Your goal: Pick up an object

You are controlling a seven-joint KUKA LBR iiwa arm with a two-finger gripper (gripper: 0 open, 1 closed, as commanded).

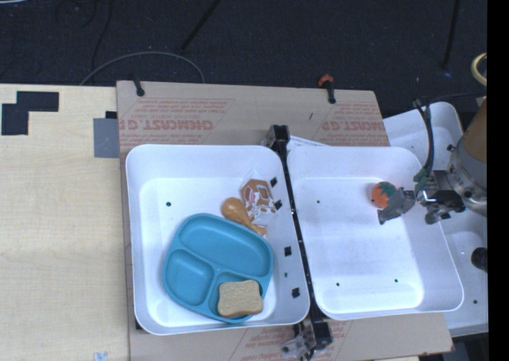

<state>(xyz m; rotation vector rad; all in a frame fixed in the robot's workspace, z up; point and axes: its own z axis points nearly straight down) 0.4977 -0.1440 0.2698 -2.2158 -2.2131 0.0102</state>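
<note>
Orange toy sits in the right bin, touching the tip of the hand; whether the hand grips it I cannot tell. Blue tray lies in the left bin.

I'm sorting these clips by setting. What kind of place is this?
Likely a robotics lab bench: two white bins on cardboard sheeting, a toy divided plate, cables on dark carpet.

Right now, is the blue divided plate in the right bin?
No, the blue divided plate lies in the left bin, with a slice of bread in one compartment; the right bin holds a small orange object.
</note>
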